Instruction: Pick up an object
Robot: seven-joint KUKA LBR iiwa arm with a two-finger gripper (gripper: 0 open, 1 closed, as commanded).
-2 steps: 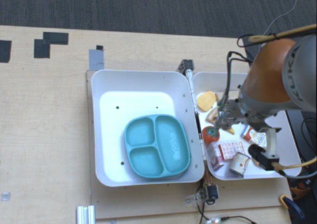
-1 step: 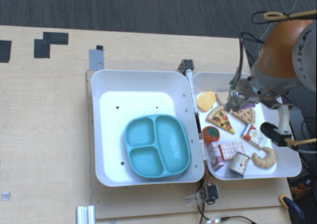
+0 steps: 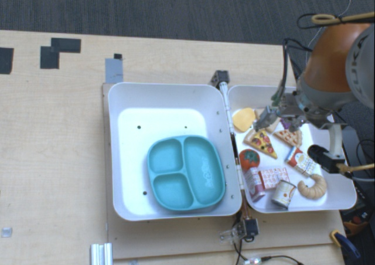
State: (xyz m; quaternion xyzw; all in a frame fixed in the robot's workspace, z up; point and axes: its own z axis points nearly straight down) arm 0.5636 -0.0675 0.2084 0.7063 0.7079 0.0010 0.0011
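in the right bin, the claw hangs over the toy food, just above the pizza slice and right of the yellow piece; whether it's apart or together i cannot tell. a croissant lies toward that bin's front right. the left bin holds a blue divided plate.

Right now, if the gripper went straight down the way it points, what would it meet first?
Probably the pizza slice: the gripper hangs over the right bin, just above that toy, with the yellow piece close to its left. Depth is hard to judge from this slanted view, so that is a guess.
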